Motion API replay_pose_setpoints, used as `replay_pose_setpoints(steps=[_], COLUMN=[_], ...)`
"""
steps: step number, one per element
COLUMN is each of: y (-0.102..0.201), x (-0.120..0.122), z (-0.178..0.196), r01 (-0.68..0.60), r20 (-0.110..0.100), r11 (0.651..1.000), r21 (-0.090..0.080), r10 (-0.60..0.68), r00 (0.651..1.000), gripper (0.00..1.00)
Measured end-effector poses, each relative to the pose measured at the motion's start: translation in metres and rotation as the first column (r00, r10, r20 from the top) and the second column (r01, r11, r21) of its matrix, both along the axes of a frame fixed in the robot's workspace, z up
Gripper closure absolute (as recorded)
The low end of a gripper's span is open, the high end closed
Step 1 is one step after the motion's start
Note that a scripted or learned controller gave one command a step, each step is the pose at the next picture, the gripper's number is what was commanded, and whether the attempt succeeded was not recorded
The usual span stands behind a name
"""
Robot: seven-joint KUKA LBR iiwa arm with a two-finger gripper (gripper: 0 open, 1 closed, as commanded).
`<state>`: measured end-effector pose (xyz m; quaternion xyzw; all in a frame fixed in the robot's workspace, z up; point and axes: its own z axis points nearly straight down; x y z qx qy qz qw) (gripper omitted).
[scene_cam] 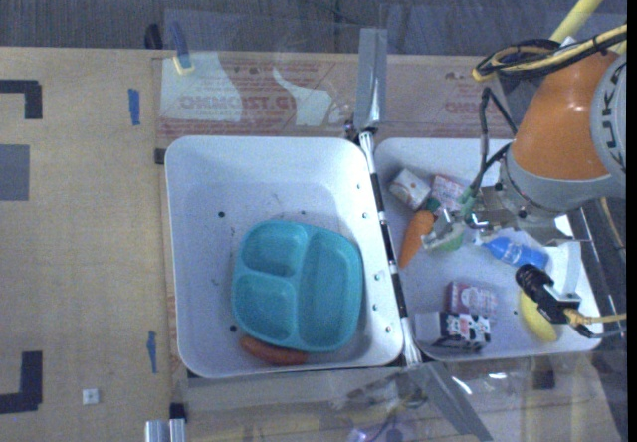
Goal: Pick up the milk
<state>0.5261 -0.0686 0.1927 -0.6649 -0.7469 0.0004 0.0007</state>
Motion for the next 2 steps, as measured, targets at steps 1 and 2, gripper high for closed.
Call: replay_pose_setpoints(steps=[1, 2], y=[-0.032, -0.017], x=[-0.047, -0.046], z=[-0.095, 0.113], r01=[0.117, 0.317], r20=[0.003, 0.001], r11=[0.993, 0.948], r21=[-0.001, -0.001], r10=[-0.117, -0.317], r00=[0.993, 0.948], gripper=[0.00, 0.00])
